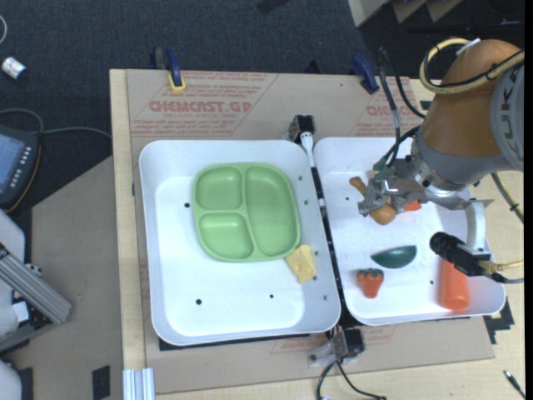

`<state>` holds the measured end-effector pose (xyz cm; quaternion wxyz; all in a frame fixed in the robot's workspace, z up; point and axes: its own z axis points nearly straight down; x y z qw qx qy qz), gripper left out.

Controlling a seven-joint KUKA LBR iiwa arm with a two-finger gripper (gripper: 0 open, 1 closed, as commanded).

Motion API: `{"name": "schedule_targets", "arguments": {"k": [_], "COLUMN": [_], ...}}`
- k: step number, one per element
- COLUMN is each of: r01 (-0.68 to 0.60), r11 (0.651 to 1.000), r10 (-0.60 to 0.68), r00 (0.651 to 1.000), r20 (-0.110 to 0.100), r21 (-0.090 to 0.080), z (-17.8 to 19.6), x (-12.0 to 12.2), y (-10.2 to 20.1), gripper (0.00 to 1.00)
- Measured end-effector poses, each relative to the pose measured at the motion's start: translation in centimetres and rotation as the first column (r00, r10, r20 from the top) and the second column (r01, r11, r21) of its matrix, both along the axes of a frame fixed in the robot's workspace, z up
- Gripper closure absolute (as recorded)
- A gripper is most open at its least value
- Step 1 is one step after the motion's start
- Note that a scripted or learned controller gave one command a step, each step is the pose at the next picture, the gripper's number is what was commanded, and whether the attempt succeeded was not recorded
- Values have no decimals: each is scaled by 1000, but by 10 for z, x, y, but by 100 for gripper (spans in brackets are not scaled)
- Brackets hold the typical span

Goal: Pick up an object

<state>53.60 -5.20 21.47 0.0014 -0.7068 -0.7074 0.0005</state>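
My gripper (379, 200) hangs over the upper left part of the right bin (350, 161). Directly below its tip is a tan, rounded object (383, 216), partly covered by the gripper; whether it is gripped is unclear. An orange-brown piece (357, 183) pokes out just left of the gripper, and a small red object (410, 207) lies just right of it. Further forward in the same bin lie a dark green object (395, 257), a red-orange strawberry-like piece (371, 282) and an orange cylinder (455, 290).
The left bin (162, 248) holds a green divided plate (247, 211), with a yellow wedge (301, 263) at the plate's front right corner. The bins meet along a black divider (321, 215). The arm's grey and orange body (466, 115) covers the right bin's back right.
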Motion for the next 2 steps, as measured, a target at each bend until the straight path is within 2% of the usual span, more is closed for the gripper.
{"name": "schedule_targets", "arguments": {"k": [1, 2], "r01": [1, -1], "r11": [1000, 1000], "r10": [-1, 1], "r00": [1000, 1000], "r20": [3, 6], "r21": [-1, -2], "z": [5, 18], "x": [-3, 9], "y": [-9, 0], "gripper": [100, 100]}}
